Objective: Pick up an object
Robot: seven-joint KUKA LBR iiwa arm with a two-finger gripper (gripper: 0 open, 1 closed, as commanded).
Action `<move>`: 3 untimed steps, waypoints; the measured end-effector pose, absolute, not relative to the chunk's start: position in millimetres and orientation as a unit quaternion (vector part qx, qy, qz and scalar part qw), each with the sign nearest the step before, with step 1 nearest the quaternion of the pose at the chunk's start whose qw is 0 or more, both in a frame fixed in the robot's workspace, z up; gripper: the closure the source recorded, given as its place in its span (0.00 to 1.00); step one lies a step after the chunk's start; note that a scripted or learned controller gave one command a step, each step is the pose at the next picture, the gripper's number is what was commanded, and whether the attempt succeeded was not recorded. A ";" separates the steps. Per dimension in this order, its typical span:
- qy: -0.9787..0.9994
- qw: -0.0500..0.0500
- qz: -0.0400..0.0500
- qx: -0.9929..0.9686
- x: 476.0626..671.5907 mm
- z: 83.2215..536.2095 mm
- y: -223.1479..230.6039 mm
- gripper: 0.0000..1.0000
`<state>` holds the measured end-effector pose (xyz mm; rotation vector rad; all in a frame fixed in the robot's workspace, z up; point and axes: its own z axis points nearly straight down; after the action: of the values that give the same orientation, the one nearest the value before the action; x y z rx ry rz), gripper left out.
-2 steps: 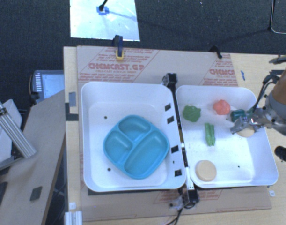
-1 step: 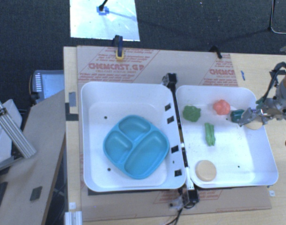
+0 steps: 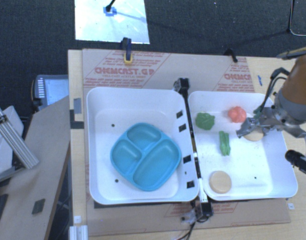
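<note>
In the right bin (image 3: 273, 186) lie a green leafy toy (image 3: 205, 121), an orange-red round toy (image 3: 237, 114), a green bean-like piece (image 3: 224, 143) and a tan round disc (image 3: 220, 182). A pale beige item (image 3: 254, 135) lies partly under the gripper. My gripper (image 3: 249, 128) reaches in from the right and hangs low over that beige item, just right of the green piece and below the orange-red toy. Nothing shows held between its fingers.
The left bin (image 3: 100, 134) bears a blue divided plate (image 3: 145, 156). A black divider with clips (image 3: 189, 139) runs between the bins. Cardboard (image 3: 142, 69) lies under both bins. The arm's orange band (image 3: 299, 81) stands over the right bin's far right corner.
</note>
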<state>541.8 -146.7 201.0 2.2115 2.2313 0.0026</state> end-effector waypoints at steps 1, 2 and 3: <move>0.711 0.000 0.001 0.704 538.9 216.2 -94.6 1.00; 0.710 0.001 0.001 0.704 538.9 227.0 -44.5 1.00; 0.710 0.000 0.001 0.704 529.5 219.5 0.3 1.00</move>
<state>529.5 0.3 219.5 2.2121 2.2315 0.0020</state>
